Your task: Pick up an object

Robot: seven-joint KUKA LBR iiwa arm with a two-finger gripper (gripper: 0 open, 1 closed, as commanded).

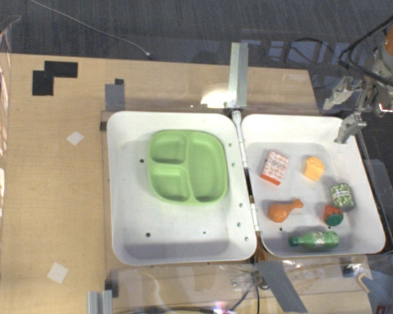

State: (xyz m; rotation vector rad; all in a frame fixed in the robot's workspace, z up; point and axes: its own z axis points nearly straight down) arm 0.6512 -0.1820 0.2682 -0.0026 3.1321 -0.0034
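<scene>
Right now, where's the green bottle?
The green bottle lies on its side in the right bin, along its near edge, just below the orange drumstick and the red-and-green toy.

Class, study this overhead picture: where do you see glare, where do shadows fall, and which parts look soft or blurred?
Camera view: a bright glare spot sits on the bench at the foot of the metal post, above the bins; soft shadow lies along the near wall of the left bin; the green tray is evenly lit; the gripper at the right bin's far corner looks slightly blurred.
</scene>
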